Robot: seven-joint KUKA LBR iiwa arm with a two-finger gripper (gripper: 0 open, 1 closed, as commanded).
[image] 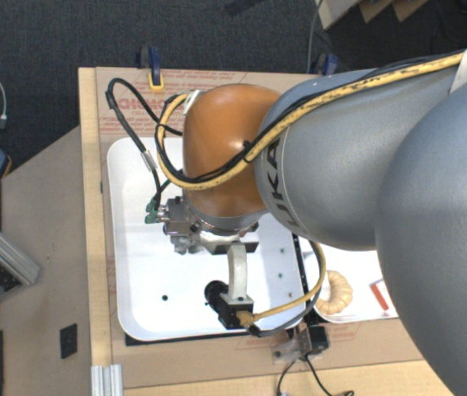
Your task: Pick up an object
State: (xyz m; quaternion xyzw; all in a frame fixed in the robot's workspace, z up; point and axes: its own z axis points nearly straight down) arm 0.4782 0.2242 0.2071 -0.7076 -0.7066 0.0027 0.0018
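The pincer (188, 234) hangs over the left bin (134, 254), its opening hidden, so its state cannot be told. A pale ring (336, 294) lies well to its right; closing here risks grasping nothing.

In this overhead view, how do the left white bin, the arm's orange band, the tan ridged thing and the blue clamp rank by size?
1. left white bin, partly covered.
2. orange band, nearer the camera, so enlarged.
3. tan ridged thing.
4. blue clamp.

Even overhead light, sharp focus.
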